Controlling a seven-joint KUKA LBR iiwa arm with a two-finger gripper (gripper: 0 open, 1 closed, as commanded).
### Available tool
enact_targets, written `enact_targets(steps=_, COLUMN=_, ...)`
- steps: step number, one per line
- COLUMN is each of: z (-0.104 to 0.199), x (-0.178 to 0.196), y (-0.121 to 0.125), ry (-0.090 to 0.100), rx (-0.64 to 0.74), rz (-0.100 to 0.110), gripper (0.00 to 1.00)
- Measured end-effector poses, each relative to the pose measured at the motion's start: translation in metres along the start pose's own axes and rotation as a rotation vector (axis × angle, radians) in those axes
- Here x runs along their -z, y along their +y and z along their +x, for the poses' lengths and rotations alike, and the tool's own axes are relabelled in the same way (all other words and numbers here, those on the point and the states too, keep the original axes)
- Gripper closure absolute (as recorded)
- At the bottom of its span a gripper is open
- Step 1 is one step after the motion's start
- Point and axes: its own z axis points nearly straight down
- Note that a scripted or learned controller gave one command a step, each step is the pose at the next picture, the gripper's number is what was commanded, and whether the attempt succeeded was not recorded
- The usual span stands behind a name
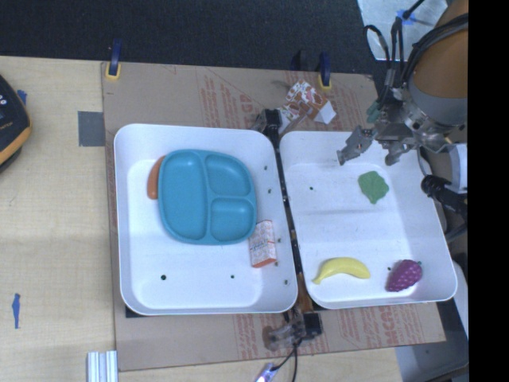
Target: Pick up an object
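1. Green leafy piece point(373, 186) lies flat in the right bin point(362, 293), near its upper right part, crinkled at the edges and matte
2. Gripper point(368, 154) hangs over the right bin's top edge, just above-left of the green piece; its two dark fingers are spread apart with nothing between them
3. Yellow banana point(342, 270), smooth and curved, and a knobbly purple grape bunch point(404, 275) lie along the same bin's lower edge, well apart from the gripper
4. Left bin point(199, 293) bears a glossy blue compartment plate point(207, 196) partly covering an orange sausage shape point(152, 179); a small printed carton point(263, 243) rests just beside the plate's lower right
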Motion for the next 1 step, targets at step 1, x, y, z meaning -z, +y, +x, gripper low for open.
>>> enact_targets(steps=1, z=-0.0807, x=-0.1633, y=0.0274, ry=-0.002, rx=-0.001, rz=0.000, gripper=0.00)
